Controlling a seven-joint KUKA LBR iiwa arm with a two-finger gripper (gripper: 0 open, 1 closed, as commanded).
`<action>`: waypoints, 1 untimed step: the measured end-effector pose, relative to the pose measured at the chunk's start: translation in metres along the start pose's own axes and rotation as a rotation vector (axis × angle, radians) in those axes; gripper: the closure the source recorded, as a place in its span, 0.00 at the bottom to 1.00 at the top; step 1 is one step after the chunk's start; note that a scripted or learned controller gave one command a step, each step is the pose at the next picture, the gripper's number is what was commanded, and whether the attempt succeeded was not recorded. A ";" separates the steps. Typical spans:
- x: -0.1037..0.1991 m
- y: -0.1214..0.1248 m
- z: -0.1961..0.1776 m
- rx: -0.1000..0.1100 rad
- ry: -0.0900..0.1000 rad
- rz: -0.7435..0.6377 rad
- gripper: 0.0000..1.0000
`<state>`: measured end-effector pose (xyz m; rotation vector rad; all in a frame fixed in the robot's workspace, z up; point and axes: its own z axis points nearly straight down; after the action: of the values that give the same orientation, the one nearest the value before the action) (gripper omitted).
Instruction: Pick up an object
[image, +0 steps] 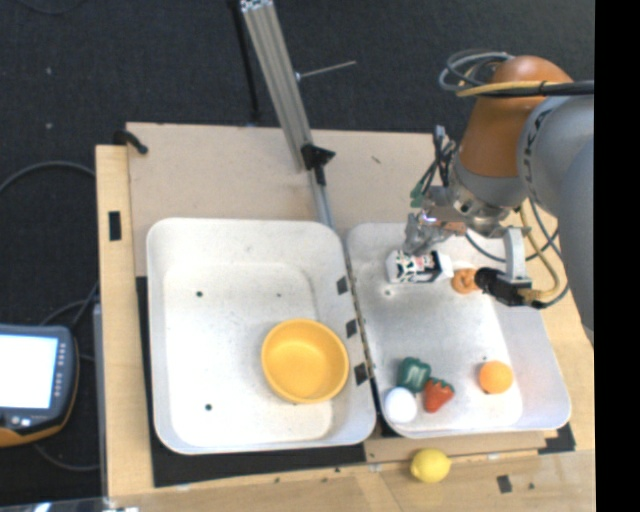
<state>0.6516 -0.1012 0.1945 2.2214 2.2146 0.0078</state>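
Reaching well means you lower the end effector (418, 262) straight onto the small toy (464, 281) near the right bin's (520, 410) back; I cannot tell its grip.

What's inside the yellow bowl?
The yellow bowl in the left bin looks to have nothing in it; its yellow inside is plain all the way round. Whatever patch of bin lies under the bowl is covered.

L bin (200, 300): bowl (305, 360) at front R corner. R bin (520, 330): ball (401, 405), pepper (437, 396), fruit (494, 377) along front. Lemon (430, 465) on bench (220, 170), before R bin.
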 end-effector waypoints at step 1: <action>-0.001 0.001 -0.024 0.005 0.001 -0.004 1.00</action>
<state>0.6523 -0.1019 0.2188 2.2204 2.2215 0.0030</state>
